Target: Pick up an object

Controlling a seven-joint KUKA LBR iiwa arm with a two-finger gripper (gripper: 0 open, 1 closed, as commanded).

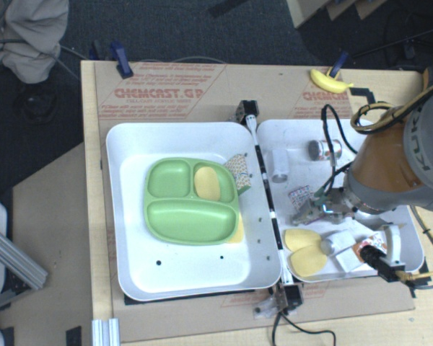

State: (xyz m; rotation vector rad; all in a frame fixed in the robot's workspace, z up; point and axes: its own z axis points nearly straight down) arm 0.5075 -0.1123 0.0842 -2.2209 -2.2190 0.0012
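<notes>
My gripper (312, 209) is low in the right bin (411, 240), near its left-middle part, reaching in from the right on the grey and orange arm. Just above it lies a small patterned packet (299, 192). Directly below it sit two pale yellow round pieces (303, 238) (308, 263). A white block (343, 249) and a small orange-red item (364, 249) lie to the lower right of the gripper. A grey metal cylinder (319, 148) and a clear tube (280, 166) rest in the bin's upper part. Nothing is visibly held.
The left bin (130, 265) holds a green divided plate (191, 218) with a yellow piece (207, 183) in one compartment, and a patterned item (239, 169) at its right edge. A banana (329, 82) lies on the bench behind the right bin.
</notes>
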